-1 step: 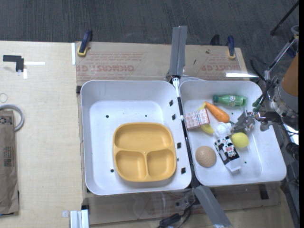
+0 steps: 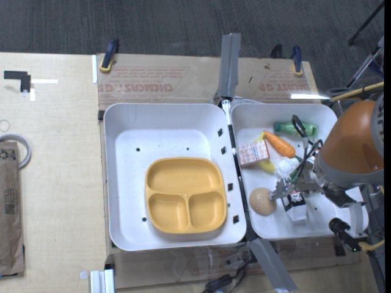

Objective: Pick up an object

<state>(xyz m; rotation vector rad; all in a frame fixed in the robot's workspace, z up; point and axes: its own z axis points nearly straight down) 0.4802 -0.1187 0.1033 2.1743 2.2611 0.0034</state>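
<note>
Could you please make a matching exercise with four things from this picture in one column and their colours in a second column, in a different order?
Things:
1. tray
2. carrot
3. bottle
4. potato

Colours:
A. green
B. tan
C. yellow
D. orange

Pairs: 1-C, 2-D, 3-A, 4-B

The tray lies in the left bin; the other three lie in the right bin, where the gripper reaches in.
</note>
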